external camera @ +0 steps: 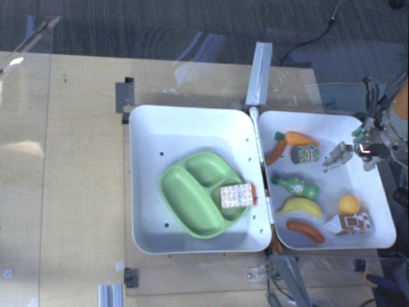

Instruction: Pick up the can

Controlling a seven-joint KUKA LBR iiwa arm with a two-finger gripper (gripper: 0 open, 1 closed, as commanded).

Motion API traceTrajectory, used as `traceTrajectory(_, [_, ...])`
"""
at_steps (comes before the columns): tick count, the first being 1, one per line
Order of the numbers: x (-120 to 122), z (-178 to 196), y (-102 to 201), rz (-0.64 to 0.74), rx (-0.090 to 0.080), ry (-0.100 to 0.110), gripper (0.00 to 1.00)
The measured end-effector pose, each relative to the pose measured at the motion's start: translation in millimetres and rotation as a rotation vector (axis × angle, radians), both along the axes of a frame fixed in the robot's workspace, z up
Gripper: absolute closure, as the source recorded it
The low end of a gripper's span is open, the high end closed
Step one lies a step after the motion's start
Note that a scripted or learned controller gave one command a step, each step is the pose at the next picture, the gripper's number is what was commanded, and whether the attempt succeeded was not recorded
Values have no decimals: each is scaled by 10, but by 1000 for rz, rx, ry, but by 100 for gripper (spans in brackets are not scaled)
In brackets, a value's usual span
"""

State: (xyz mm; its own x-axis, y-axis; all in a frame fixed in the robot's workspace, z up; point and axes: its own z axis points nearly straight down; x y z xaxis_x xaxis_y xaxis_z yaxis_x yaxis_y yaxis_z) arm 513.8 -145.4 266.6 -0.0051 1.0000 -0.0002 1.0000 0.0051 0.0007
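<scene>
near the right bin's (383,235) far right edge, the gripper (335,158) hovers with fingers apart, just right of the small green-labelled can (305,153).

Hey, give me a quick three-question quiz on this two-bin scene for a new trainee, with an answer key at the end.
1. True or false: the small green-labelled can lies in the right-hand white bin.
2. Multiple choice: what rests on the green divided plastic plate? A) a yellow banana B) a small printed carton C) a red sausage
3. Fill in: the orange carrot touching the can lies toward the ___ edge of the view from it.

Key: 1 true. 2 B, the small printed carton. 3 top. The two-finger gripper hovers just right of the can, not holding it.
</scene>
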Motion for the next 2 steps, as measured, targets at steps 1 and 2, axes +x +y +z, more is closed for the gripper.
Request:
traceTrajectory(1, [640, -1205, -221, -63, 1, 1, 0])
traceTrajectory(2, [1456, -1581, 53, -96, 1, 1, 0])
